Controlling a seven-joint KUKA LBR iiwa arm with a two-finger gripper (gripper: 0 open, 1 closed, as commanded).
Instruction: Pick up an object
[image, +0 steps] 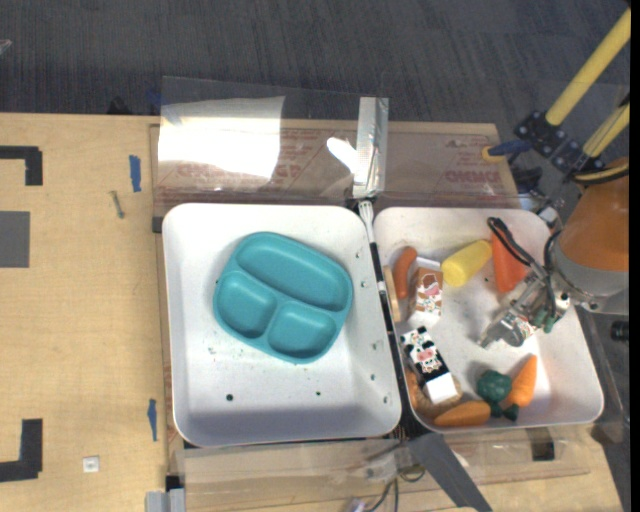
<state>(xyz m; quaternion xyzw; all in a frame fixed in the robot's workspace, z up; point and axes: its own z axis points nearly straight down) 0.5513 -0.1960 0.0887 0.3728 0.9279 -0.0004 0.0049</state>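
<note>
A grey KUKA arm (600, 235) with an orange wrist band reaches into the right bin (575, 345), its gripper (510, 328) poised low over bare white floor near the bin's middle; whether it is clenched or released cannot be told, and nothing shows between its tips. Around the gripper lie toy foods: a yellow cylinder (466, 263) up and to its left, an orange carrot-like piece (506, 264) just above it, and a dark green piece (493, 385) and a small carrot (523, 380) just below. The left bin (190, 300), well left of the gripper, bears a teal divided plate (283, 294).
</note>
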